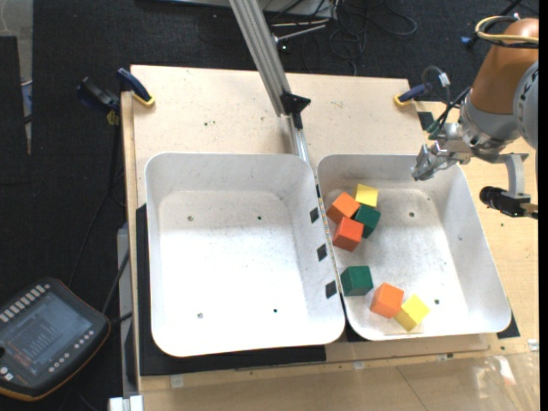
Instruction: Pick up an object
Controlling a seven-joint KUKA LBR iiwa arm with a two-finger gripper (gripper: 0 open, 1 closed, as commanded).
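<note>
gripper (425, 167) over right bin (479, 255), 7 blocks (357, 279)

Two white bins (231, 187) are sitting side by side on the counter (214, 110). A grey pole (257, 37) is leaning over it. A screen box (43, 336) is lying on the floor (68, 195).

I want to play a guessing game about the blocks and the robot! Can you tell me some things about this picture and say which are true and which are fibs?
1. All the blocks sit in the right bin. True.
2. There are two yellow blocks. True: one at the far cluster and one near the front.
3. The gripper is holding an orange block. False: it hovers over the bin's far right corner, apart from every block.
4. There is a blue block. False: the blocks are orange, green and yellow.
5. A green block sits alone, touching no other block. True.
</note>
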